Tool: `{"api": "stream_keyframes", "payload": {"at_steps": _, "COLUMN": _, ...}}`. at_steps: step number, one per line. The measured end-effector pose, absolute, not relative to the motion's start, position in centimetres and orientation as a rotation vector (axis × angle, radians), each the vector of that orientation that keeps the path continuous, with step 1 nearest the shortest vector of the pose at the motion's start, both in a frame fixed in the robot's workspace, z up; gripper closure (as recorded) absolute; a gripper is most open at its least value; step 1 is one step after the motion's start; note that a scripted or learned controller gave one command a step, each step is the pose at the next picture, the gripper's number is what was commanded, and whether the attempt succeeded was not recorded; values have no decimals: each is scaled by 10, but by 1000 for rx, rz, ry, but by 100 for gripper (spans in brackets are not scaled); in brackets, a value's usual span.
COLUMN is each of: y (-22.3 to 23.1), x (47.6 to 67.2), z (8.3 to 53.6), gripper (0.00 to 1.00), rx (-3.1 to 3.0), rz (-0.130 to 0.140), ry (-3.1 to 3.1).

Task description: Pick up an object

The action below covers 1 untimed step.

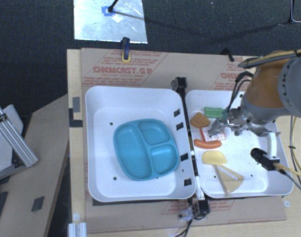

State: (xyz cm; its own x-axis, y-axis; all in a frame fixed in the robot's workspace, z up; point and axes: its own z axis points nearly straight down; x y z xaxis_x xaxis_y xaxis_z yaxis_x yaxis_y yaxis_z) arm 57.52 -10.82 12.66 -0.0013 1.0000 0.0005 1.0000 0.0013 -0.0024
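Note:
My gripper (218,127) hangs low over the right bin (276,181), in its upper left part. Just below it lies a red-orange sausage-shaped piece (208,143). An orange wedge (200,119) sits to its left, and a green piece (212,112) lies just behind it. A small white piece (205,133) lies right at the gripper's lower left. Further toward the front are a yellow rounded piece (213,157) and a pale beige wedge (230,180). I see nothing held in the gripper.
The left bin (103,181) holds a blue divided plate (145,148). A black divider with clips (186,132) runs between the two bins. The arm (274,90) comes in from the right, above the right bin's back edge.

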Motion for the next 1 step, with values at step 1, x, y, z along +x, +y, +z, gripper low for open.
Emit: {"api": "stream_keyframes", "payload": {"at_steps": 1, "y": -108, "x": 578, "z": 87, "gripper": 0, "rx": -2220, "rz": -7, "ry": -2222}}
